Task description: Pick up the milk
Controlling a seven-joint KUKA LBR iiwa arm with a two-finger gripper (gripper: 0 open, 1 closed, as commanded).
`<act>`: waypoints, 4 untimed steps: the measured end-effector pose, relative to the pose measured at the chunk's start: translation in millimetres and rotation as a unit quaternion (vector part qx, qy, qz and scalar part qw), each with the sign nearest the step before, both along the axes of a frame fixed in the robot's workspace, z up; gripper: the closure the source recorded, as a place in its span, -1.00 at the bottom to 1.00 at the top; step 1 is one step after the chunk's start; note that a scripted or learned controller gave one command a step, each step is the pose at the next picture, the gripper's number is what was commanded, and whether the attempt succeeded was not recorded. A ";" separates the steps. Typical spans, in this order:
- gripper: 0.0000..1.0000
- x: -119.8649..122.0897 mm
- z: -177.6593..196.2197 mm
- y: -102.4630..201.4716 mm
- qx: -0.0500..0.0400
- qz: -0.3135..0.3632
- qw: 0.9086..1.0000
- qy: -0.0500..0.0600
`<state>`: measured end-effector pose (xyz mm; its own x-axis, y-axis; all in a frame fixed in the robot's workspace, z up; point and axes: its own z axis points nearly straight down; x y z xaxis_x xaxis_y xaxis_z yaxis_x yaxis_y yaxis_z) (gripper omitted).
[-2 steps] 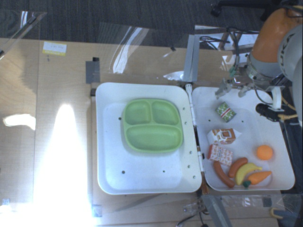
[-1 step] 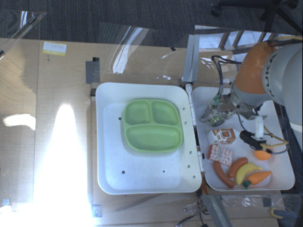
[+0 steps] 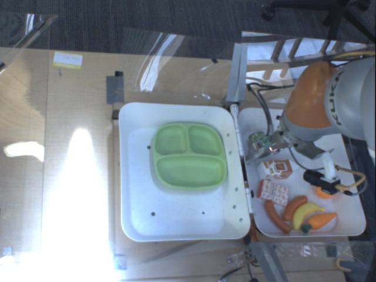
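The milk [image 3: 278, 168] is a small white carton with brown markings. It lies in the right bin [image 3: 352, 228], towards its left side. My gripper [image 3: 260, 147] hangs low over that bin's upper left corner, just up and left of the carton and close to the wall between the bins. Nothing shows in its grip. The grey arm with its orange band [image 3: 311, 96] reaches in from the upper right and hides the back of the bin.
A red-and-white packet [image 3: 272, 190] lies just below the milk. Further down are a sausage [image 3: 276, 217], a banana [image 3: 305, 212] and a carrot [image 3: 321, 221]. The left bin [image 3: 176, 222] holds a green divided plate [image 3: 190, 156].
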<state>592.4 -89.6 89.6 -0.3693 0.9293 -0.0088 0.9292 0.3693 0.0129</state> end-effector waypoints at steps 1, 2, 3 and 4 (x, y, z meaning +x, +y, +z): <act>-1.00 -55.3 0.3 -4.0 -0.001 0.094 0.996 0.000; 1.00 -51.0 13.2 -3.2 -0.002 0.095 0.995 -0.007; -1.00 -51.2 13.1 -3.2 -0.001 0.095 0.995 -0.006; -1.00 -90.2 1.0 -5.9 -0.002 0.123 0.992 -0.003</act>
<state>502.2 -95.5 90.6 -0.5848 0.8111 -0.0151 0.8109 0.5850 0.0170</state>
